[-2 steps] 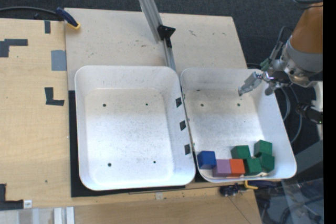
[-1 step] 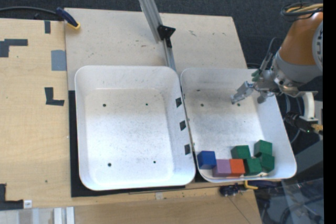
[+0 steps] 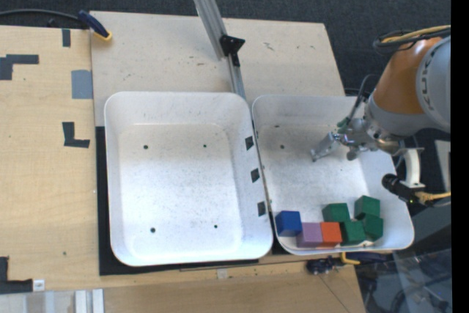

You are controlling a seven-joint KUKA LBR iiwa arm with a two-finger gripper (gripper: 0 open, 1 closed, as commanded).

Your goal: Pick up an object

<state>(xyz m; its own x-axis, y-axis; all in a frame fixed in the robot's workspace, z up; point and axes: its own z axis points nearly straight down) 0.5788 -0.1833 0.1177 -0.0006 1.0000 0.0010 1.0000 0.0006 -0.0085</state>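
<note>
The gripper (image 3: 322,150) hangs over the middle of the right bin (image 3: 293,110), seemingly touching nothing; whether it is open I cannot tell. The blocks huddle along that bin's near edge: blue block (image 3: 288,222), purple block (image 3: 312,233), orange block (image 3: 331,232) and green blocks (image 3: 357,218) toward the near right corner.

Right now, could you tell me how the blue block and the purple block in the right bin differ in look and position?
The blue block is deep blue, while the purple block is pale lilac. The blue block sits leftmost in the cluster, near the bin's left wall; the purple block lies to its right, against the orange block. The blue block looks slightly larger. Both rest along the near edge of the right bin, away from the gripper.
</note>
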